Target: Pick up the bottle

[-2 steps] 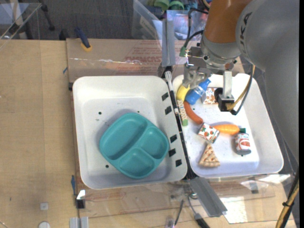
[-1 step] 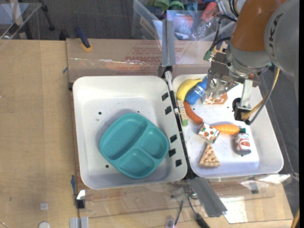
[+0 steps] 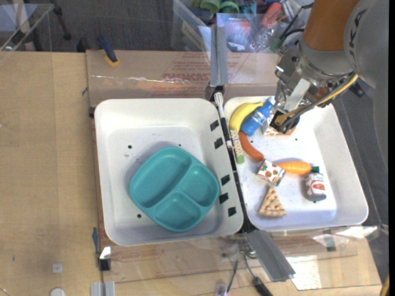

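Blue and touching the banana (image 3: 239,113) at the far corner of the right bin (image 3: 330,145), the bottle (image 3: 253,123) lay just beside your jaws, on their view-left side, its long axis slanting cap-up toward them, and you could not tell whether they were parted or clenched.

Grey arm (image 3: 373,36) with an orange band (image 3: 330,11), upper right of the frame.
Smooth, rounded grey shells; the broad orange band wraps it above a silvery metal wrist (image 3: 308,63), which narrows to the pale gripper (image 3: 284,108).
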